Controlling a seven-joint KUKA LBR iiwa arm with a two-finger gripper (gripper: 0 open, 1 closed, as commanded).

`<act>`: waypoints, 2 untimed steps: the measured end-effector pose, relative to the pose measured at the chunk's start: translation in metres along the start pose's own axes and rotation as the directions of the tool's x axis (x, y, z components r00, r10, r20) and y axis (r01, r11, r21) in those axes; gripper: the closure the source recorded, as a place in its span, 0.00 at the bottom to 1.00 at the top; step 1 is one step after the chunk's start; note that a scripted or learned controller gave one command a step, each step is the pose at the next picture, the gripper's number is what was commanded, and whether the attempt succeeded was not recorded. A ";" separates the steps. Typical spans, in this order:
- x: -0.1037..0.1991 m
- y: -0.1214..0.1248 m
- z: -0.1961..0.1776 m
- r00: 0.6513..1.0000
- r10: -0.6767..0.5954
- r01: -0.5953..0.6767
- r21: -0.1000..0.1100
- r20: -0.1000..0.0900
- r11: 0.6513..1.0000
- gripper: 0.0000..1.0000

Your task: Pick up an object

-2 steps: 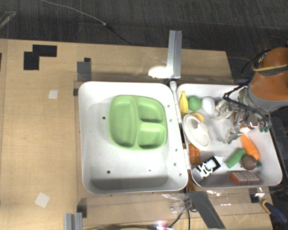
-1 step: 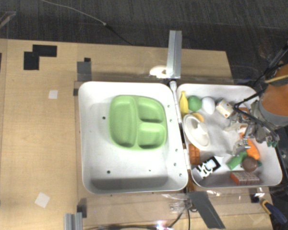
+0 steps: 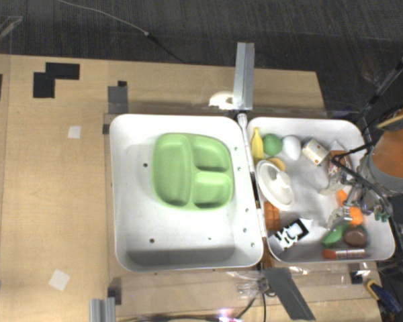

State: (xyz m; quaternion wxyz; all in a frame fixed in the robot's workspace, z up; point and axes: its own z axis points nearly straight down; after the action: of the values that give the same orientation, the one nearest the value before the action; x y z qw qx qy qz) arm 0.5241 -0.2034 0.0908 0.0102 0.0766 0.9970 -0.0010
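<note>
From the camera above, the wooden desk carries two white bins side by side. The left bin, in the middle of the frame, holds a green divided plate lying flat towards its upper half.

The right bin, at the right of the frame, is crowded. Along its upper left wall sit a yellow banana-shaped piece, a green ball just beside it and a white egg-shaped piece next to that. A white and tan cylinder lies right of the egg. Below these a white bowl leans against the bin's left wall. Near the lower left corner lies a black and white card, with an orange block just above it.

The arm comes in at the right edge, its orange band over the bin's upper right corner. The hand hangs over the bin's right half amid cables; whether its fingers are apart or together cannot be told. Just below it, in the lower right corner, lie a green piece, a brown rounded piece touching it and a red marker along the lower wall. Nothing can be seen between the fingers.
</note>
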 end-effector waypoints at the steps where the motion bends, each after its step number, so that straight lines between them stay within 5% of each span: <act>1: 0.021 -0.003 -0.001 0.998 0.070 -0.070 0.001 0.002 0.998 0.00; 2: 0.024 -0.004 -0.001 0.998 0.061 -0.061 0.001 0.003 0.998 0.00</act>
State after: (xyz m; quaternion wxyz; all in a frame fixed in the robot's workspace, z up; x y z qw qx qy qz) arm 0.4999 -0.2039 0.0911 0.0116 0.1069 0.9942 -0.0015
